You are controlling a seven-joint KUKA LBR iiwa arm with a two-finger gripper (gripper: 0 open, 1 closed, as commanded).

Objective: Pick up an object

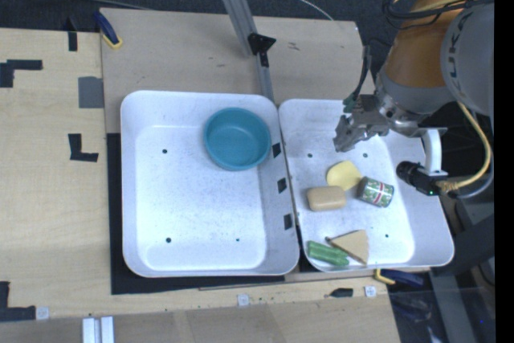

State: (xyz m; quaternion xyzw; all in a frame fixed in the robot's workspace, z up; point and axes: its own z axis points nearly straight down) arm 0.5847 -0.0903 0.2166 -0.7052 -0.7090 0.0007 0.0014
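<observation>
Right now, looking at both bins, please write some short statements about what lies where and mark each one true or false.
1. The blue bowl sits in the left bin. True.
2. The small can stands upright in the left bin. False: it lies on its side in the right bin, right of the yellow piece.
3. The gripper is above the right bin, nearer its far end. True.
4. The tan block is in the bowl. False: it lies on the floor of the right bin, just below the yellow piece.
5. The green object lies beside the tan wedge at the near end of the right bin. True.
</observation>
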